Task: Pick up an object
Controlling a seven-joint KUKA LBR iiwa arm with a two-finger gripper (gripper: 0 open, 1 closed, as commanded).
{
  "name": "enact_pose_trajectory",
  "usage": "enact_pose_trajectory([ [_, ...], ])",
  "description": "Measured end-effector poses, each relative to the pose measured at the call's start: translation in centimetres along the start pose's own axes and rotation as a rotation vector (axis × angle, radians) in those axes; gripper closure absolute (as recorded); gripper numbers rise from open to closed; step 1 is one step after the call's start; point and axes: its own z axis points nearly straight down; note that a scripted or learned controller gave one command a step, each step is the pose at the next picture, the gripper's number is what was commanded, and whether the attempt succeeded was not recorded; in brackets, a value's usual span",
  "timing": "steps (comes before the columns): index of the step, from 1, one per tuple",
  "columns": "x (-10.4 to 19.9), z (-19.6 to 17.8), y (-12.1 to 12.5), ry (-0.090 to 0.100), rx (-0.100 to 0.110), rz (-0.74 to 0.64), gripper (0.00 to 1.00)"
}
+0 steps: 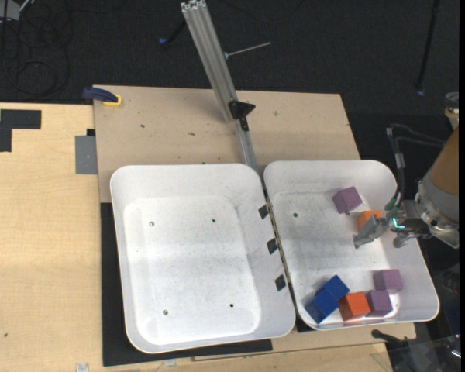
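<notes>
My gripper (381, 229) hangs low over the right-hand bin (314, 180), close to its right wall, and from this slanted view I cannot tell whether it is released or clenched on anything. An orange block (366, 219) sits just at its tip, touching it or nearly so, with a purple cube (346, 200) a little further up the bin. Along the near edge of the same bin lie a blue block (327, 297), a second orange cube (355, 305), and two more purple cubes (387, 280) (380, 302) bunched together in the corner. The left-hand bin (190, 258) sits beside it, its white floor speckled with dark dust. Both bins rest on a brown board (170, 126), which lies on a pale wooden bench (39, 231) marked with a few black and grey patches. A slanted aluminium rail (213, 60) rises from the board behind the seam between the bins. A small blue and yellow clamp (101, 95) grips the board's far left corner. Beyond, the floor is dark and strewn with cables.
</notes>
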Motion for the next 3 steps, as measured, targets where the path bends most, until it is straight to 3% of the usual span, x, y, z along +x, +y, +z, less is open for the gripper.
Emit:
enact_pose_trajectory([
  [1,-0.1,-0.2,0.1,-0.001,-0.005,0.003,0.00],
  [3,0.4,9.7,0.6,0.000,0.001,0.003,0.00],
])
